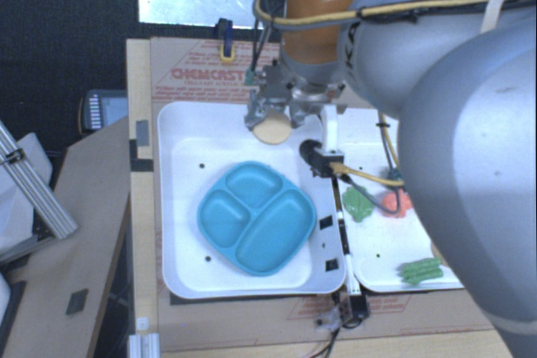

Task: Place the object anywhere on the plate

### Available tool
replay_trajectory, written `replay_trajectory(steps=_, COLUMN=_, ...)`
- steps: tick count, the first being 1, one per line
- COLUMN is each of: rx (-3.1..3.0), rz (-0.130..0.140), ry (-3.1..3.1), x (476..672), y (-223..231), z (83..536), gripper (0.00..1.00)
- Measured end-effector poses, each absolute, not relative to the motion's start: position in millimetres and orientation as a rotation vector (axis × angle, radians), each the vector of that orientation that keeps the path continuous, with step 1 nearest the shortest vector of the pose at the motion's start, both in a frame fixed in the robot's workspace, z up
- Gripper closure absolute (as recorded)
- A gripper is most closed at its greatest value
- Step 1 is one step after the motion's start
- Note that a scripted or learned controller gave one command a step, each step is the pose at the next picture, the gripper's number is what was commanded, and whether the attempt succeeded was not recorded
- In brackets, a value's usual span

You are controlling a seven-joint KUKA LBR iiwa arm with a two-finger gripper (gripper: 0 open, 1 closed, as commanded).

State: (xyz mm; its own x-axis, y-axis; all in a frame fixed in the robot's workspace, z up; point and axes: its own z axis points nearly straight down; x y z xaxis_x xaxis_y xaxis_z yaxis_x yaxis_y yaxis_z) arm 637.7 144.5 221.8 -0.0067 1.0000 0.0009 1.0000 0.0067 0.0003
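Note:
A blue plate with three compartments lies in the middle of the left white bin. A tan round object hangs over the back of that bin, just beyond the plate's far edge. My gripper points down right above it, its fingers shut on the object's upper part. The object's top is hidden by the fingers. The large grey arm with its orange band reaches in from the right and covers much of the right bin.
The right white bin holds a green piece, a pink piece and another green piece near the front. A cardboard sheet lies behind the bins.

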Motion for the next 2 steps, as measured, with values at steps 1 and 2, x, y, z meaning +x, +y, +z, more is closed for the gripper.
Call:
replay_trajectory(steps=1, rx=-2.215, rz=0.0, ry=-2.228, x=626.2, y=152.4, z=222.6, gripper=1.0)
replay_trajectory(steps=2, rx=-2.216, rz=-0.001, ry=-2.228, x=626.6, y=152.4, z=222.8, gripper=0.0)
